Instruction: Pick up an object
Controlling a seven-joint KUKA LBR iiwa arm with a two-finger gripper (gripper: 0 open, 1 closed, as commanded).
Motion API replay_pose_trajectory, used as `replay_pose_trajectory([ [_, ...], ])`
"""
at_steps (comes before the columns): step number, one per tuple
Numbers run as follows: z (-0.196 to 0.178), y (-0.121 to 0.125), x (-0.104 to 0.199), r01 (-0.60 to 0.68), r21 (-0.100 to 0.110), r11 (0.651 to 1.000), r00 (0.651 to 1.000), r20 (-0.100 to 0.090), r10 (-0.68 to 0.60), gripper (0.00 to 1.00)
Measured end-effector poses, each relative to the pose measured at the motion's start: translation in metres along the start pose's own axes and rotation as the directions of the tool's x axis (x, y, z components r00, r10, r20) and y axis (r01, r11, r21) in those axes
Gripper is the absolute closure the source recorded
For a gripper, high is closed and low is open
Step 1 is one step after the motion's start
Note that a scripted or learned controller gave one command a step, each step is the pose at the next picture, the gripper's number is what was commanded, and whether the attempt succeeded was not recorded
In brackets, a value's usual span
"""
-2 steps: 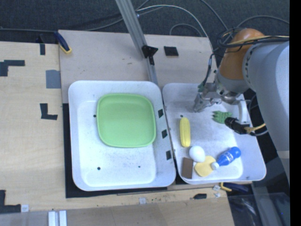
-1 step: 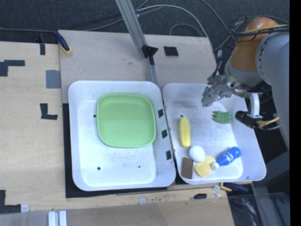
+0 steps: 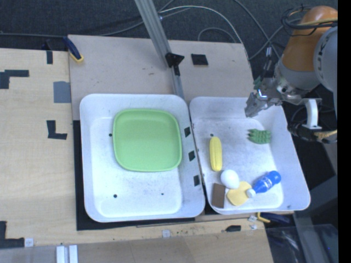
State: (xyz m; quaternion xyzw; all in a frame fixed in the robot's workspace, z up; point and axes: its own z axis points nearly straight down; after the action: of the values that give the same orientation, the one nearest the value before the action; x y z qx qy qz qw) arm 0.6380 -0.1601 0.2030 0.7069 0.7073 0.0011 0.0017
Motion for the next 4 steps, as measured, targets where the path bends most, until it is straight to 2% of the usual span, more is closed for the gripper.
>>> replay_pose_trajectory([
  [1, -0.030, 0.001, 0.000, 0.000, 0.001, 1.000, 1.000, -0.001, 0.000, 1.00],
  [2, -0.039, -0.007, 0.054, 0.004, 0.003, 1.000, 1.000, -0.002, -0.004, 1.00],
  [4, -0.042, -0.007, 0.166, 0.004, 0.004, 1.000, 1.000, -0.002, -0.004, 1.00],
])
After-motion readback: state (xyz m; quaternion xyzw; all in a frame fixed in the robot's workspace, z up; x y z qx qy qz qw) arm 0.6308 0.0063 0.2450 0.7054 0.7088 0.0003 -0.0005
